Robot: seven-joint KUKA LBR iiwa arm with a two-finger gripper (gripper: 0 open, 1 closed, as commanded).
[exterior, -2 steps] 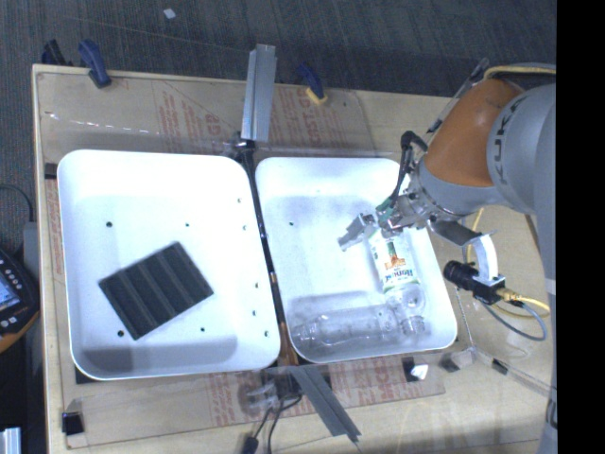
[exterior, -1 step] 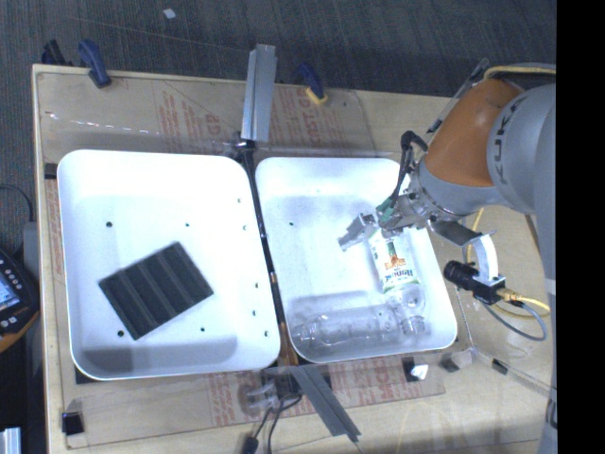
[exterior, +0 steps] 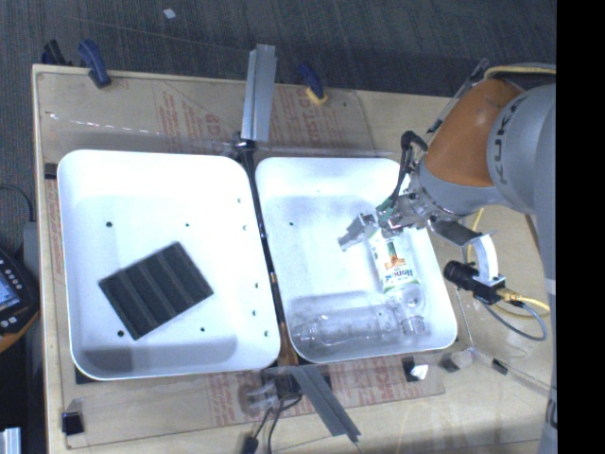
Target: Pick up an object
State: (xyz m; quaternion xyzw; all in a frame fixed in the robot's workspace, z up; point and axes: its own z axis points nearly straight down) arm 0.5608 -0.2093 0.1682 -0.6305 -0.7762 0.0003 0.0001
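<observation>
- A ridged black pad [exterior: 156, 288] is lying in the left bin's [exterior: 85, 173] lower half.
- A labelled bottle [exterior: 394, 265] and a clear bottle [exterior: 354, 326] are crowding the right bin's [exterior: 312, 173] lower-right corner; its upper left is staying open.
- The gripper [exterior: 364, 230] is hovering above the labelled bottle; I cannot tell how its jaws stand.

Small labelled bottle [exterior: 394, 265] lying in right bin, clear plastic bottle [exterior: 352, 325] beside

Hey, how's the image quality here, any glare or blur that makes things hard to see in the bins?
Camera view: the left bin is overexposed, its rim glowing white; the dark ridged pad stands out sharply. In the right bin, the clear plastic bottles nearly vanish against the white floor. The gripper looks slightly soft, so its fingers are hard to read.
</observation>
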